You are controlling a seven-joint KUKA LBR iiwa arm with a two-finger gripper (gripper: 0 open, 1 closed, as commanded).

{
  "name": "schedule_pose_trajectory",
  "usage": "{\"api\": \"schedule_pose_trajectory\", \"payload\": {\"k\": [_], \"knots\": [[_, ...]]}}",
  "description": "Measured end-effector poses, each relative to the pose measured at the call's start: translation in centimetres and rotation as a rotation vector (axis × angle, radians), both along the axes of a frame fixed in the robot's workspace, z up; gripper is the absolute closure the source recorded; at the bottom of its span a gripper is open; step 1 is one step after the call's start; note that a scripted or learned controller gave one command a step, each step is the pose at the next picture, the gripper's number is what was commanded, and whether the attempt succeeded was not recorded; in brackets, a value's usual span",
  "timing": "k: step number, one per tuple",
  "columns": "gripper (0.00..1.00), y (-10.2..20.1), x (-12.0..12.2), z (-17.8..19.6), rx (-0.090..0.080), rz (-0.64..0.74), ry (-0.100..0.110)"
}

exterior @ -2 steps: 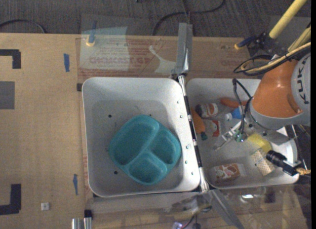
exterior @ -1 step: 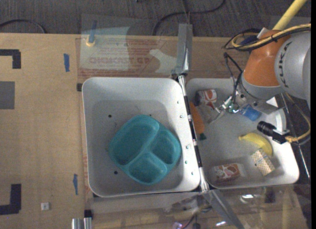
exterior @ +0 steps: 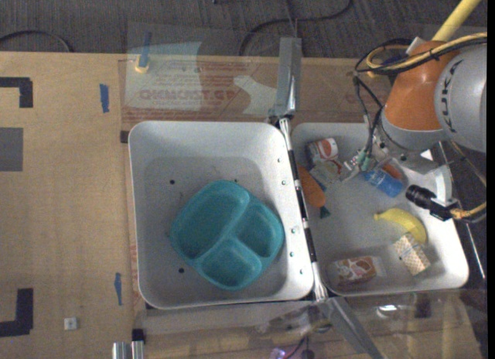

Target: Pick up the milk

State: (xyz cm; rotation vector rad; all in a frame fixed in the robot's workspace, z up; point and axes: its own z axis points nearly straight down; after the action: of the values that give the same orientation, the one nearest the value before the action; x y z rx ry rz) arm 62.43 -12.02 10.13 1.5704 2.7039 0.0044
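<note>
At the far left corner of the right-hand shallow white bin (exterior: pixel 352 222) lay a small white carton with a red patch (exterior: pixel 324 149), tipped on its side. I took this for the milk, though it was too small and blurred to be sure.

- Claw: the grey two-finger gripper (exterior: pixel 362 162) hung under the orange wrist band, over the bin's far middle. Could not tell whether it was open or closed. Nothing seen held.
- Milk relative to claw: just to the camera-left of it and slightly farther back, near but apart. No contact seen.
- Neighbours: an orange carrot-shaped piece (exterior: pixel 312 186) along the bin's left wall, just nearer the camera than the milk. A blue bottle-like piece (exterior: pixel 384 182) at the bin's far middle, close beside the claw on the other side.
- Also: a brown-and-white flat pack (exterior: pixel 356 270) at the bin's near wall, which could equally be a milk carton.

Risks, as I judged them:
- Claw closing on the blue piece, since that sat as near as the milk.
- Carton pinned against the corner walls, leaving little room for a clean grasp.
- Wrong carton chosen.
</note>
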Motion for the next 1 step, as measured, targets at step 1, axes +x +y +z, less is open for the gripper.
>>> {"api": "schedule_pose_trajectory", "payload": {"k": [1], "knots": [[1.0,-1.82,1.26,22.26,0.001,0.163,0.007]]}}
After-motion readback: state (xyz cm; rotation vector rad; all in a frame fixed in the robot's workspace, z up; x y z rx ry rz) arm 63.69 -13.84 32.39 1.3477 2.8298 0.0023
